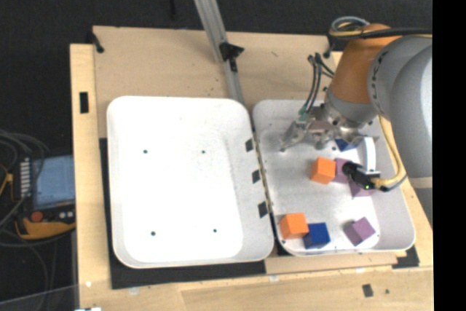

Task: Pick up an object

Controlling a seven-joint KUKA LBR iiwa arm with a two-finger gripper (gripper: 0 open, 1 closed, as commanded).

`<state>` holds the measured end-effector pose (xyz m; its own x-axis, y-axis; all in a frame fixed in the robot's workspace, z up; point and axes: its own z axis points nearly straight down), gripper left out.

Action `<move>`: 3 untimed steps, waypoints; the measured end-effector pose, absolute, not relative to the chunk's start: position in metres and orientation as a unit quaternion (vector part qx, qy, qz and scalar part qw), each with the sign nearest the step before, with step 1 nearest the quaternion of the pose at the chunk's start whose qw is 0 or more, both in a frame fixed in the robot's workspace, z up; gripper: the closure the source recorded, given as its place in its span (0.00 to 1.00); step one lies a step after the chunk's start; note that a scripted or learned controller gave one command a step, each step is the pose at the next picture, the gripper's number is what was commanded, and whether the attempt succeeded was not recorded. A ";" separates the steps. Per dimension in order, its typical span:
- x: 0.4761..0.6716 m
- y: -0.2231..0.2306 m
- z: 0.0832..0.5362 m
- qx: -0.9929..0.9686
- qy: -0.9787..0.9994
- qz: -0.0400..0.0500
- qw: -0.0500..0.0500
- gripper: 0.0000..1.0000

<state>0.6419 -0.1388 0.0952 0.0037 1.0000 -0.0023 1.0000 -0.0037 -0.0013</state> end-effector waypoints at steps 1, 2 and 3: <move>0.644 -0.140 0.109 0.710 0.704 0.002 0.003 1.00; 0.646 -0.136 0.173 0.707 0.708 0.002 0.003 1.00; 0.647 -0.129 0.234 0.706 0.708 0.002 0.004 1.00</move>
